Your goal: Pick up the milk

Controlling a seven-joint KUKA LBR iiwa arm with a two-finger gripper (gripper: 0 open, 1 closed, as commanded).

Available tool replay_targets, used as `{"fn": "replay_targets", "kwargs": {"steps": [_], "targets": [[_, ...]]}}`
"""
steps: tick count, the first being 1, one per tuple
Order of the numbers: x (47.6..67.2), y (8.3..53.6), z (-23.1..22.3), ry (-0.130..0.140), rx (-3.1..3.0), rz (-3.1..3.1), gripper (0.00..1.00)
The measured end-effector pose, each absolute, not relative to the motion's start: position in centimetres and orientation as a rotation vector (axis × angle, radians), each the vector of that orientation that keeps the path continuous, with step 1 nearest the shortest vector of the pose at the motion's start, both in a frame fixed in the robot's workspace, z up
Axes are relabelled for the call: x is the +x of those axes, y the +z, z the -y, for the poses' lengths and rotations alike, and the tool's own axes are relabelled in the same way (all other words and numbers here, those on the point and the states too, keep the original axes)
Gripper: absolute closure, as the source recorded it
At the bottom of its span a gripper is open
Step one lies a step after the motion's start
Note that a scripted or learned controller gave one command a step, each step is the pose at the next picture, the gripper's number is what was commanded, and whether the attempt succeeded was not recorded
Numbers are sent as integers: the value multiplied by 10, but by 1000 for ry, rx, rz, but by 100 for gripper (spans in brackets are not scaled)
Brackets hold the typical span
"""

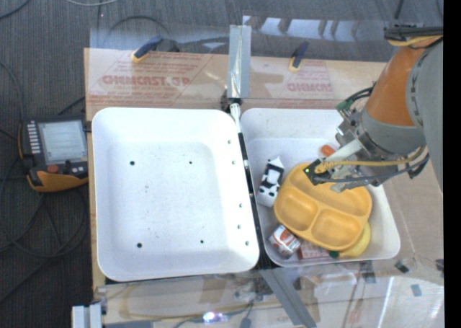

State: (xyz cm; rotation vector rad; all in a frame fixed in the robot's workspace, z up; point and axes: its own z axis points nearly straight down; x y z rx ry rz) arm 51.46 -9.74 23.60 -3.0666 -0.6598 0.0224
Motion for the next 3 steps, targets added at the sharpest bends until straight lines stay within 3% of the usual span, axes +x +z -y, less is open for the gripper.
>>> {"fn": "replay_targets", "kwargs": {"steps": [1,2,3], "targets": [[506,248,123,5,-3078,628,100],[578,304,78,8,-3095,553,100],[574,271,94,10,-3099,529,100]]}}
